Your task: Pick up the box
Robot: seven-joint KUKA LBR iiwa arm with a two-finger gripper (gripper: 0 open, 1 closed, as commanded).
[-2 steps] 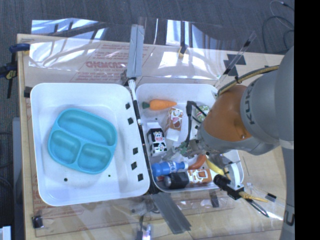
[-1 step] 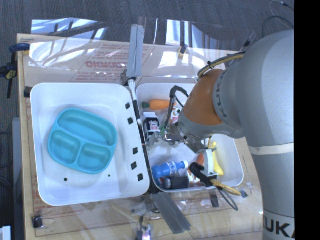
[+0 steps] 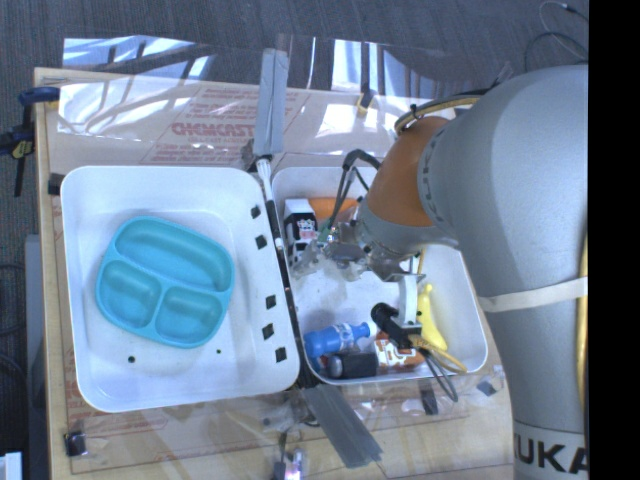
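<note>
A small orange and white box (image 3: 402,355) lies at the front of the right bin (image 3: 470,318), partly hidden by parts of the arm. My gripper (image 3: 303,232) is low in the back left corner of that bin, against the wall between the two bins and well away from the box. Just behind the gripper an orange thing (image 3: 325,208) shows, mostly hidden, and I cannot tell what it is.
A blue bottle (image 3: 335,340) and a dark tube-like thing (image 3: 350,365) lie at the right bin's front left. A yellow thing (image 3: 430,320) lies along its right side. The left bin (image 3: 90,198) holds a blue divided plate (image 3: 165,281). The arm covers the right bin's back.
</note>
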